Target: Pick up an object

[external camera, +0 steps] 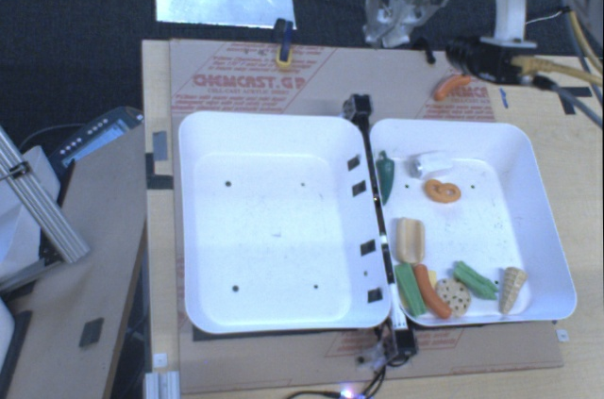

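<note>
The gripper [392, 24] hangs at the upper middle of the frame, beyond the bins; whether its jaws are released, I cannot tell. The pretzel [442, 191] lies in the right bin [543, 199], likely light, stiff plastic; grip across its outer rim.

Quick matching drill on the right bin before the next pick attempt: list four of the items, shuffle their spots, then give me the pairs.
Items:
1. green pepper
2. pretzel
3. ice cream cone
4. cookie

Spots:
A. near-right corner
B. near edge, beside the carrot
C. against the left wall, far end
D. middle, just below the white piece

Pairs: 1-C, 2-D, 3-A, 4-B
</note>
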`<action>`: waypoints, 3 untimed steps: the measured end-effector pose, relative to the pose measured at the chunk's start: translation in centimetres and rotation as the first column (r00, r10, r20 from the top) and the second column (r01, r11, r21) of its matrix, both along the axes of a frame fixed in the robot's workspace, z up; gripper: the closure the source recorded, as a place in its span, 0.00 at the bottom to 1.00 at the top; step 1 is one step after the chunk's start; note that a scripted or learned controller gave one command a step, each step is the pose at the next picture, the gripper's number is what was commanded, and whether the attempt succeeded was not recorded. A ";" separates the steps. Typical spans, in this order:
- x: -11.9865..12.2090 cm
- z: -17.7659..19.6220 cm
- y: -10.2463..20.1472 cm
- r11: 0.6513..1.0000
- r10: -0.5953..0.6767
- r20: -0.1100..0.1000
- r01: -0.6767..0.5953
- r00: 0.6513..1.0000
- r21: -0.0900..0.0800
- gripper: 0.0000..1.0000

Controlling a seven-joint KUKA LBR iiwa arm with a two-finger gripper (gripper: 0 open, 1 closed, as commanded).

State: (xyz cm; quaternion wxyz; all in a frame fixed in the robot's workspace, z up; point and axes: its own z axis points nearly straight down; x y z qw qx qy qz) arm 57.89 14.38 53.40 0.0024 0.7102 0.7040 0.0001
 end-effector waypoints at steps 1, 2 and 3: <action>8.0 -0.9 -6.9 1.000 0.002 -0.001 -0.002 1.000 0.000 1.00; 9.0 -2.7 -11.7 1.000 0.004 -0.003 -0.004 1.000 0.002 1.00; 8.9 -6.3 -16.1 1.000 0.006 -0.003 -0.006 1.000 0.002 1.00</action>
